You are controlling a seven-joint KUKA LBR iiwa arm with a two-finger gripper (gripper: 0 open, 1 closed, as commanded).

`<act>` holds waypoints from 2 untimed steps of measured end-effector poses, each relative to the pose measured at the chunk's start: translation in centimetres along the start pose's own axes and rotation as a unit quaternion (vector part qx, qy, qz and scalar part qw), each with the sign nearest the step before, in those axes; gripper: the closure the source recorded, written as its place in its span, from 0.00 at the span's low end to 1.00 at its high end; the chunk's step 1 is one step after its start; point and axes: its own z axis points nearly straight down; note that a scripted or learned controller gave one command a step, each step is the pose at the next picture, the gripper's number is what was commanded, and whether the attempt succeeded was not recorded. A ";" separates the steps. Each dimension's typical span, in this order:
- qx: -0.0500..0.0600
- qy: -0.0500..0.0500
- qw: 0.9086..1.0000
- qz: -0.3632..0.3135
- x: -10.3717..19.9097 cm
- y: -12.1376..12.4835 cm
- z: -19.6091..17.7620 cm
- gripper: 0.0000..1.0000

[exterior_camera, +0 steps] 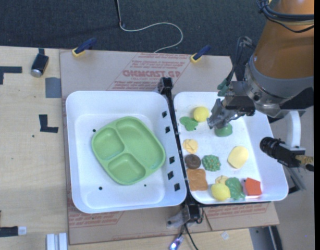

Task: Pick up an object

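Camera view looks down on our bench, where two white bins sit side by side. We see the left bin [79, 155] holding a green tray [128, 150] with three little sections. The tray lies flat and is turned a bit at a slant.

Our right bin [269, 184] has lots of toy food in it. A yellow ball [200, 113] sits near the top, touching a small green leafy piece [188, 123]. Below them we see a pale yellow cookie shape [190, 146], then a brown round piece [193, 161] next to a bumpy green piece [211, 163]. A big yellow lump [237, 157] sits off to the right of those. Along the bottom edge we see an orange square piece [197, 179], another yellow piece [220, 190], a green piece [234, 187] and a red block [253, 187], all close together.

Our arm [285, 40] comes in from the right, grey with a big orange part. Our gripper [221, 120] hangs over the top of the right bin, just right of the yellow ball. A round green piece [223, 130] sits right under its tip. We cannot tell if the gripper has it, because the dark parts hide that spot.
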 end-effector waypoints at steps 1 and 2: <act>0.001 0.002 1.000 -0.008 6.3 -0.1 -0.2 1.00; -0.002 0.001 1.000 -0.004 2.4 0.0 -5.9 1.00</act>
